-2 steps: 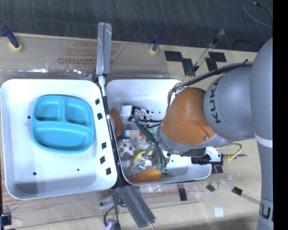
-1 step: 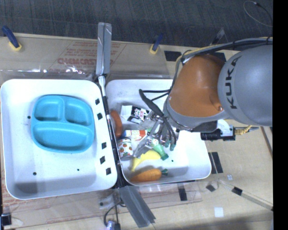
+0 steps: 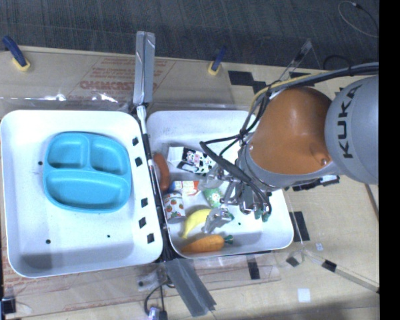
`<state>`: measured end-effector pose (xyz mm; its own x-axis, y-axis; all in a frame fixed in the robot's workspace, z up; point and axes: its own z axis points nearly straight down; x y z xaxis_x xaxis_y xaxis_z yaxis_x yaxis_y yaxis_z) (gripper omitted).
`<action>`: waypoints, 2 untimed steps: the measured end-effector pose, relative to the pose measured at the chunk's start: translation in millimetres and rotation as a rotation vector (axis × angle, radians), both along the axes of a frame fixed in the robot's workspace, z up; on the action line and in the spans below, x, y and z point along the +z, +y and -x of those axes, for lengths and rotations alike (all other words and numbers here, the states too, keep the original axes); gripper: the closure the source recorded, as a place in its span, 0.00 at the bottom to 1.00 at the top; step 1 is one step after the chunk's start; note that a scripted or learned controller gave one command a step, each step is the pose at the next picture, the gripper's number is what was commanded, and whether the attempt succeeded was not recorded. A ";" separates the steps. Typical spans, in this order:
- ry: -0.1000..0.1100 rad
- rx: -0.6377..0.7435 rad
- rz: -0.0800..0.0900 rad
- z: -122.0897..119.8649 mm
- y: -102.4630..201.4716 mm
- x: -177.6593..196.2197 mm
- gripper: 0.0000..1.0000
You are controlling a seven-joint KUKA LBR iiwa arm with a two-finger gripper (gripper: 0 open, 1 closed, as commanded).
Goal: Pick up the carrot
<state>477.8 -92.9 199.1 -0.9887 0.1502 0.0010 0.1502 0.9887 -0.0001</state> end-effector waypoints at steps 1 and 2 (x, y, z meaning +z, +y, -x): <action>-0.019 0.043 0.002 -4.5 -17.7 -101.2 0.00; -0.014 0.047 0.001 -3.8 -17.1 -92.6 1.00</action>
<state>481.6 -110.0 106.5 -0.9945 0.1035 -0.0132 0.1035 0.9946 0.0004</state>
